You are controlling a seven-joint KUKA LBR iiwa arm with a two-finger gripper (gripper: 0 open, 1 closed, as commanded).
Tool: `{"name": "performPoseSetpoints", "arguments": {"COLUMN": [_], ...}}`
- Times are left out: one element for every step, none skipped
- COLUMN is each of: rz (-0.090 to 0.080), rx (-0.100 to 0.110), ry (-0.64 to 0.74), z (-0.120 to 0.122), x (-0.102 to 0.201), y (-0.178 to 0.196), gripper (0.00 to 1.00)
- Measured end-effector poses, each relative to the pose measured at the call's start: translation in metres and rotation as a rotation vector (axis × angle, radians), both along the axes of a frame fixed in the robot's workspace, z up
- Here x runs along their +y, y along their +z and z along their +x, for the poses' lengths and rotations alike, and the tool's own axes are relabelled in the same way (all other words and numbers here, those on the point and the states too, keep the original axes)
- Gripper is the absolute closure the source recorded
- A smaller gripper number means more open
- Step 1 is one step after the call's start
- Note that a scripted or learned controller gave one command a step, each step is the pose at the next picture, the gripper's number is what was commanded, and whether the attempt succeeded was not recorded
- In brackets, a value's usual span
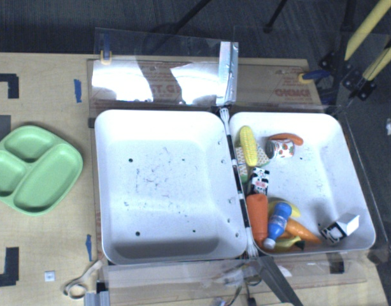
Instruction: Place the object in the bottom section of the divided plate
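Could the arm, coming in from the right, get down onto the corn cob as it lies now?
Probably yes. The corn cob lies uncovered at the left edge of the right bin, nothing on top. The bin wall hugs its left side, leaving little room there.

The green divided plate (34,168) lies alone on the bench, open from above on every side. Right of it, the left bin (163,183) lies bare; beyond that, toys crowd the right bin (323,171) along its left wall.
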State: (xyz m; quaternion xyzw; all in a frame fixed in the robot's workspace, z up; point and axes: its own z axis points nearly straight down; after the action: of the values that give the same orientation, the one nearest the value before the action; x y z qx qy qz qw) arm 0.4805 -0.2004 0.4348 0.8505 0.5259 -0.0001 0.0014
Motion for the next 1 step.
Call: {"name": "performPoseSetpoints", "arguments": {"rz": [0.002], "rx": [0.002], "ry": [-0.103], "z": [-0.0001], "x": [0.0108], "y": [0.0], "gripper": [0.0]}}
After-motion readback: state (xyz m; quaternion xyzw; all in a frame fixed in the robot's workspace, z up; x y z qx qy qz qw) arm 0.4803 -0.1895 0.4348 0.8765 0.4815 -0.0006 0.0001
